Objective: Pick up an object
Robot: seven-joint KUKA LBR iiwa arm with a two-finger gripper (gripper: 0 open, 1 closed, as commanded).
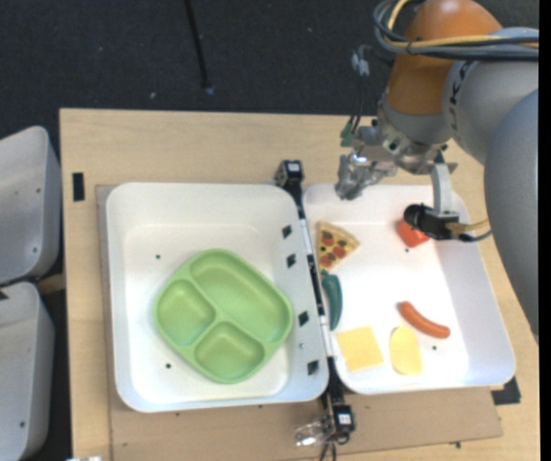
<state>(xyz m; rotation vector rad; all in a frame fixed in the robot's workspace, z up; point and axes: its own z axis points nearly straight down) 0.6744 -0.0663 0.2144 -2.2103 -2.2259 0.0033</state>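
In the right shallow white plastic bin (467,353) lay the toy foods, none of them between the fingers; a flat triangular pizza slice with red dots on a tan crust (336,246) lay at about ten o'clock in that bin, near the dividing wall; a dark green curved pepper-like piece (332,299) lay just below it, against the divider at nine o'clock; a flat pale yellow square of cheese (360,348) sat at seven o'clock, and just beside it, toward six o'clock, a yellow rounded oblong piece (406,351); a small orange-red sausage (423,320), lying at a slant, was near five o'clock, just above the oblong piece; a small red piece (413,233) lay at one o'clock, partly hidden by a black fitting on the arm. The gripper (349,182) hung at the bin's twelve o'clock edge, apart from every toy; whether its jaws were spread or pressed together could not be told. The left shallow white plastic bin (127,257) held a light green three-compartment plate (222,315), lying flat near its centre; both bins rested on a pale wooden bench (199,142).
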